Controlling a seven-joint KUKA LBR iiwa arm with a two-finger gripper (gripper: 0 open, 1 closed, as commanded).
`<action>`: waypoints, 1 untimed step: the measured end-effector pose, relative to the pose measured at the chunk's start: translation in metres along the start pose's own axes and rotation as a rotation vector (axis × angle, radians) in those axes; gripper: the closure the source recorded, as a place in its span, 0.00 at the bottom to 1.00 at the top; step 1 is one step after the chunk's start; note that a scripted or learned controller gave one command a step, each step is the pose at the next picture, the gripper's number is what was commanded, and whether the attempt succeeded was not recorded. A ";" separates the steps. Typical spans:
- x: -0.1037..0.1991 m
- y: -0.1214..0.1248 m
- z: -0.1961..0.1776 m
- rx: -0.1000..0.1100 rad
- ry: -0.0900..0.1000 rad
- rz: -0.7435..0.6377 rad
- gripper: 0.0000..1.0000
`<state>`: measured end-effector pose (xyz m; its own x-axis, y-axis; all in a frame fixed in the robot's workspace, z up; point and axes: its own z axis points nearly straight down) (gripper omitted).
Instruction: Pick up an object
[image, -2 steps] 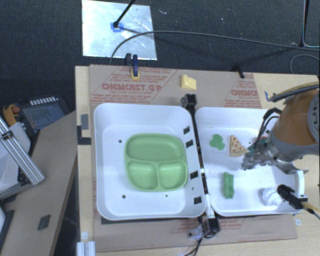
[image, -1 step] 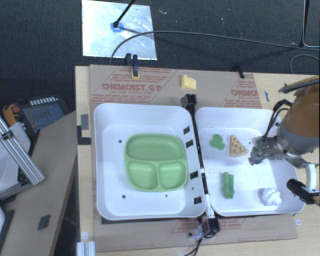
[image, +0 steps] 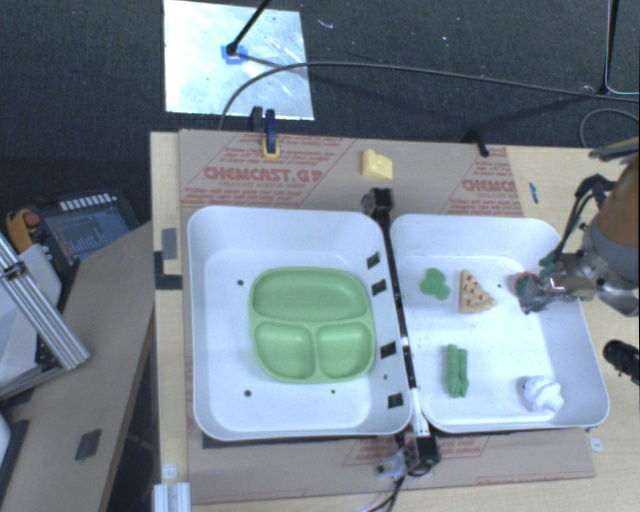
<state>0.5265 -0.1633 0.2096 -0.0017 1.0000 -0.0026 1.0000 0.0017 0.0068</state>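
The right bin (image: 500, 232) holds several small objects. A green leafy piece (image: 434, 284) lies at its left middle, with a pizza slice (image: 475, 292) just to its right. Nearer the front lies a long green vegetable (image: 456, 370), and a white crumpled object (image: 540, 393) sits in the front right corner. My gripper (image: 530, 290) hangs low over the right side of this bin, a little to the right of the pizza slice and apart from it.
The left bin (image: 215, 250) holds a green divided plate (image: 310, 323). A yellow wedge (image: 377, 163) lies on the cardboard behind the bins. A black divider with clips (image: 392, 320) runs between the bins. Cables cross the back.
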 end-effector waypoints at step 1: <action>0.000 0.001 -0.014 0.003 0.001 -0.002 1.00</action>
<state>0.5277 -0.1636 0.2233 -0.0033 1.0000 -0.0013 1.0000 0.0033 0.0039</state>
